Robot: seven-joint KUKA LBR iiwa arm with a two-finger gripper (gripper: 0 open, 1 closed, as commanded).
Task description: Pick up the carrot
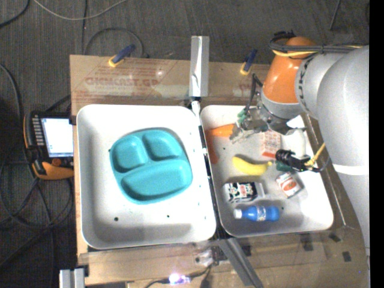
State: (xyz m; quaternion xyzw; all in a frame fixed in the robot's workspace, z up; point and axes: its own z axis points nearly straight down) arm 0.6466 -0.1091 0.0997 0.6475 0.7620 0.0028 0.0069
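Nearest the camera, along the front edge of the right bin (324, 221), a small blue bottle (258, 213) lies on its side. Just behind it sit a black-and-white carton (242, 191) and, toward the right wall, a small red-and-white packet (289, 185). A banana (249, 165) lies across the middle of that bin, and a pale printed packet (271, 141) rests behind it. The left bin (90, 161) carries a teal divided tray (151, 164) at its centre.

The carrot (221, 130) lies in the far-left corner of the right bin, close to the wall shared with the left bin, its length running roughly along the back edge. Only its left part is visible; the right end is hidden under the gripper (241, 126), which hangs right over that end. Whether the jaws are apart or together, I cannot tell: the wrist and cabling block them, and nothing shows the carrot between them.

Judging by its look, the carrot is probably a light, rigid toy with a smooth, tapering skin, so it could squirt out of a pinch made near the thin tip. The better hold would be across the thicker middle, fingers closing on the two long sides, with care taken that the nearby bin wall does not block the left finger.
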